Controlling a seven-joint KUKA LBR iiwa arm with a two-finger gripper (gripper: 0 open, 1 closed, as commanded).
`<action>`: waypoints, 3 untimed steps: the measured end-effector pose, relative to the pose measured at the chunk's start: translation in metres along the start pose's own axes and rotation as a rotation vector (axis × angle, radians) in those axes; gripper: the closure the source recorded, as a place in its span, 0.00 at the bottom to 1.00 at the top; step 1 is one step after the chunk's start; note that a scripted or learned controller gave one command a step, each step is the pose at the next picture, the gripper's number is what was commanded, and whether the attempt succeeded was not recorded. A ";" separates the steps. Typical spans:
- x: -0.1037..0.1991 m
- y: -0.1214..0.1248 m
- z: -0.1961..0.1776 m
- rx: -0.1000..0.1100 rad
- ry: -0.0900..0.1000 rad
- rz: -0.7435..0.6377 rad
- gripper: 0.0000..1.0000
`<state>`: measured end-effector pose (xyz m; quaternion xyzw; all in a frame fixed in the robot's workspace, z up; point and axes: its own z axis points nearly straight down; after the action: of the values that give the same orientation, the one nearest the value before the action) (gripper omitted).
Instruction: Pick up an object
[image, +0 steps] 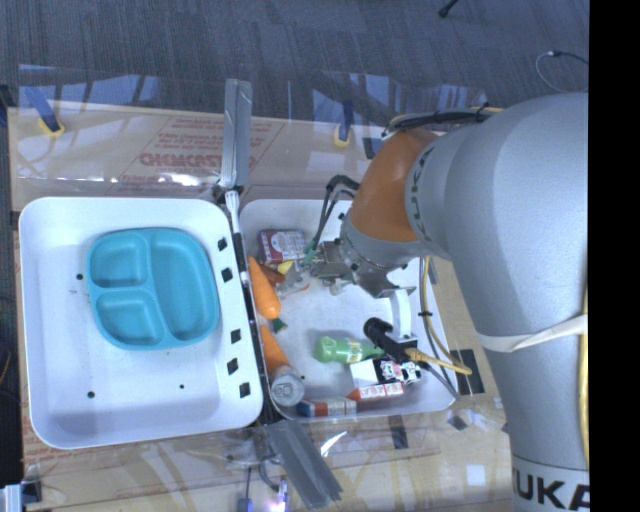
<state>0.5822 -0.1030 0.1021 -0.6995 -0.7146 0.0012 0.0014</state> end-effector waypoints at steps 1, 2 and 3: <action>0.001 0.000 -0.010 0.002 0.001 -0.004 1.00; 0.001 0.000 -0.010 0.002 0.000 -0.004 0.00; 0.060 -0.055 -0.114 -0.002 0.000 -0.101 0.00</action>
<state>0.5261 -0.0447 0.2161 -0.6625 -0.7490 0.0003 0.0009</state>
